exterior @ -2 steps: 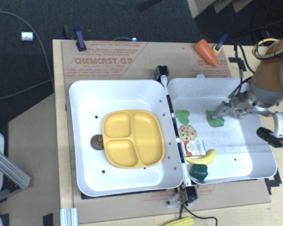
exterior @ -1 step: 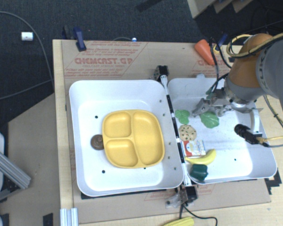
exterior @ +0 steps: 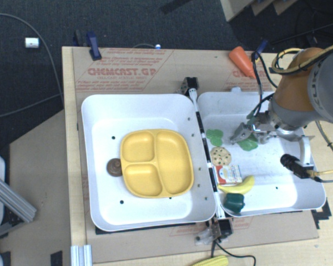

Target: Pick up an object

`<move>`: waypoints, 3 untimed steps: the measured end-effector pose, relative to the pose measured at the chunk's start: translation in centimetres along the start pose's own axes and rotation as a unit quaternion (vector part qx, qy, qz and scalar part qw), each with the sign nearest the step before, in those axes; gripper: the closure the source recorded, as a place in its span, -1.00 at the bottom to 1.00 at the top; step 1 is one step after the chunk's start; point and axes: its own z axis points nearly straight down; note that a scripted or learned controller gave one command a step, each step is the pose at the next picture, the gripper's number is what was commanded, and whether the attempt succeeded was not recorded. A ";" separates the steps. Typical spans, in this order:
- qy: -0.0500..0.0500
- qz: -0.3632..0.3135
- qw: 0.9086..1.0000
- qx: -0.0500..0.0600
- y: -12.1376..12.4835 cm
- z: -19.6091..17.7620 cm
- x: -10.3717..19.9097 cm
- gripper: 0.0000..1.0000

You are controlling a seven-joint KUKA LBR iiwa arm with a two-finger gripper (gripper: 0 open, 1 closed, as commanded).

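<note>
A green block [exterior: 233,203] and banana [exterior: 238,185] lie at the right bin's [exterior: 299,195] near edge. The hand [exterior: 247,134] hovers over a green piece [exterior: 248,144], fingers spread, gripping nothing.

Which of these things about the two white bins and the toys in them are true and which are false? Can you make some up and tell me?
1. The yellow plate lies in the left bin. True.
2. The banana lies on the yellow plate. False: it lies in the right bin, near the front edge.
3. A cookie sits in the right bin, close to the wall between the bins. True.
4. The end effector hangs over the left bin. False: it is over the right bin, next to a green piece.
5. A brown round thing lies just left of the yellow plate. True.
6. The plate has one big compartment. False: it has three.
</note>
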 end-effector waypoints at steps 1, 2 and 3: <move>0.000 0.000 1.000 -0.001 0.1 -1.0 0.0 1.00; 0.000 0.000 1.000 -0.001 0.1 -1.0 0.0 -1.00; 0.000 -0.001 1.000 -0.002 5.5 0.0 4.4 -1.00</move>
